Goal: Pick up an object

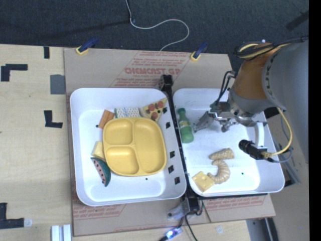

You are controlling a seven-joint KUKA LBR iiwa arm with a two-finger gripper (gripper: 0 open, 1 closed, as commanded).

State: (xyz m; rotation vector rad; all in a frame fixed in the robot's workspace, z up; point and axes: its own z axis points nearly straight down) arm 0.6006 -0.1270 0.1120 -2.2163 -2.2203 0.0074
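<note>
Right bin, taken as the landmark; contents and tool as follows.

Item: green bottle, lying against this bin's left wall, cap toward the far rim. It is sitting just off the gripper's reach and looks the likeliest target.

Item: tan shrimp-like toy, curling near this bin's middle, toward the near side; no way of telling its exact make.

Item: yellow cheese wedge, resting at this bin's near-left corner, touching the shrimp-like toy's tail.

Tool: gripper, hanging over the far half of this bin, to the right of the bottle. Its fingers are splaying apart and nothing is sitting between them, so it is carrying no load. Judged as positioning for a descent; the pick is not yet made.

Beyond this bin's left wall: left bin, bearing a yellow divided plate that is covering several small toys, among them a watermelon slice and a pizza slice.
</note>
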